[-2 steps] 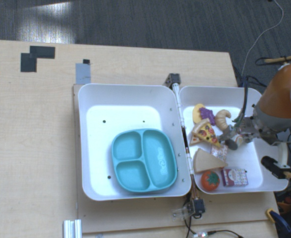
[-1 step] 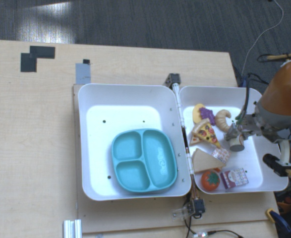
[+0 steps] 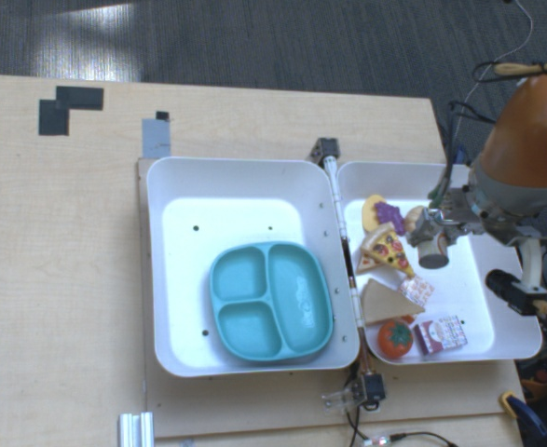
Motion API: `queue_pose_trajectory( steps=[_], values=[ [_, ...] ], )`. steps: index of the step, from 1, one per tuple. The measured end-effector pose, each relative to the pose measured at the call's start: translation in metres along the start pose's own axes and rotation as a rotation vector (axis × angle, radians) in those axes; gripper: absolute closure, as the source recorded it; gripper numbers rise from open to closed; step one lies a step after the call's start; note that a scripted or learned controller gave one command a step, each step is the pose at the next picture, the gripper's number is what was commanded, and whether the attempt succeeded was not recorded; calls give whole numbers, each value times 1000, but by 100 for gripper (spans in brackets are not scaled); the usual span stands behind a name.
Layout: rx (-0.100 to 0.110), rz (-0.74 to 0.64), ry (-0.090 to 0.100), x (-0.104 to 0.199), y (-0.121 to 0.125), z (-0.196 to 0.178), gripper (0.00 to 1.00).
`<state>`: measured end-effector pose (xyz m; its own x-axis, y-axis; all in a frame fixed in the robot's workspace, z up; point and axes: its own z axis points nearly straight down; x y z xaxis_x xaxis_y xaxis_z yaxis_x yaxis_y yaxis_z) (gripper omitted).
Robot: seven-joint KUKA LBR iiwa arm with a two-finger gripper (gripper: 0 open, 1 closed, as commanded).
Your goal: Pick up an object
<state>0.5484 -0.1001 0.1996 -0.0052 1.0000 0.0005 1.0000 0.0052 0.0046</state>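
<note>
Camera view from above gives us one pale wooden desk (image 3: 59, 277) carrying two shallow white bins side by side. The left bin (image 3: 226, 170) holds one teal plate (image 3: 271, 301) with three compartments, lying toward that bin's 5 o'clock corner. The right bin (image 3: 469, 287) holds the small things. One arm (image 3: 534, 138), grey with an orange band, reaches in from 3 o'clock, and its one tool (image 3: 429, 236) hangs over the upper middle of the right bin. We cannot tell whether the tool is open or closed, and we see nothing gripped in it.

We count seven small things in the right bin, one of each, all along its left half:

- A tan wedge (image 3: 381, 302) lies at 7 o'clock from the tool, well apart from it.
- A pizza slice (image 3: 387, 250) lies at 8 o'clock, just beside the tool.
- A maroon box (image 3: 441, 333) lies at 6 o'clock, near the bin's bottom wall.
- A red tomato (image 3: 395, 339) lies at 7 o'clock, just below the wedge.
- A purple piece (image 3: 390, 218) lies at 10 o'clock, near the tool.
- A yellow piece (image 3: 374, 208) touches the purple piece on its far side from the tool.
- A white patterned packet (image 3: 418, 291) lies at 6 o'clock, between the tool and the maroon box.
</note>
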Motion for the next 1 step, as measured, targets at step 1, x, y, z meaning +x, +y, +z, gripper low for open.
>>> queue_pose_trajectory(
  steps=[1],
  values=[
    [3,3,0,-1,-54,1,100]
  ],
)
